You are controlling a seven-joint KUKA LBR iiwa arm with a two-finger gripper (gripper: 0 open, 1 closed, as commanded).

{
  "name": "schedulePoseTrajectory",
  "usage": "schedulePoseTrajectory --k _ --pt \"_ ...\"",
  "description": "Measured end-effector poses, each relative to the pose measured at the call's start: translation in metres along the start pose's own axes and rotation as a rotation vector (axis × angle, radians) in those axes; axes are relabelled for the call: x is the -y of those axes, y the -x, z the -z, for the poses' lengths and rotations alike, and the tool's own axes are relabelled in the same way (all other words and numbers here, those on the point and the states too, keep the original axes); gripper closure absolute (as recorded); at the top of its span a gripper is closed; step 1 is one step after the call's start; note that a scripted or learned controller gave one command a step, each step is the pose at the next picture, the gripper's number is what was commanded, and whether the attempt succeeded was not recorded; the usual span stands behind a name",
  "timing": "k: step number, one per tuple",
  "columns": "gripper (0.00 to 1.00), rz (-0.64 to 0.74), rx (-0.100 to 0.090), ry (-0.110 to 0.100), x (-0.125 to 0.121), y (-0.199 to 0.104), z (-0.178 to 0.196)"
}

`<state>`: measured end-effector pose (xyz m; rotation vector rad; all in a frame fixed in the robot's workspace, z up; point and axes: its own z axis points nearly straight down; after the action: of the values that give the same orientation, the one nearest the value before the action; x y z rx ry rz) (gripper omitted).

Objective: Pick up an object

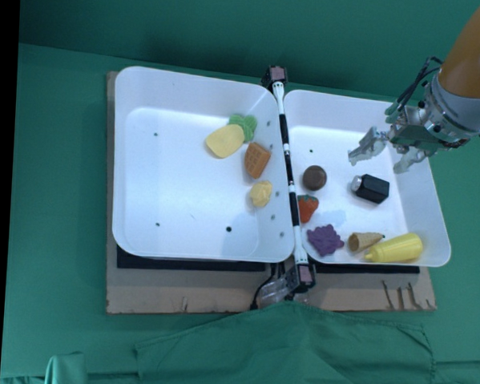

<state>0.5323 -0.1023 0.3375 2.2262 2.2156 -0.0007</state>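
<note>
Green cloth surrounds the right bin (432,207), where the gripper (385,152), fingers spread and empty, hangs above a small black bottle (371,188), likely light, rigid, best pinched across its flat sides.

Small black bottle (372,188) with a silver cap lies on its side in the right bin (432,207), at three o'clock from the brown ball (314,177).

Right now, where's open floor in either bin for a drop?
Left bin: wide bare floor left of and below the toy pineapple, waffle and yellow piece. Right bin: small patch between the brown ball and divider; crowded along its front.
</note>
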Motion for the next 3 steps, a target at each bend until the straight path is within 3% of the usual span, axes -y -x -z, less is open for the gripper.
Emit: schedulePoseTrajectory --k 1,2,3 --pt "0.0 -0.006 -0.001 -0.01 0.039 0.035 -0.085" --pt "0.0 -0.004 0.001 0.006 0.06 0.079 -0.156" --pt "0.0 0.002 0.005 0.011 0.006 0.087 -0.155"
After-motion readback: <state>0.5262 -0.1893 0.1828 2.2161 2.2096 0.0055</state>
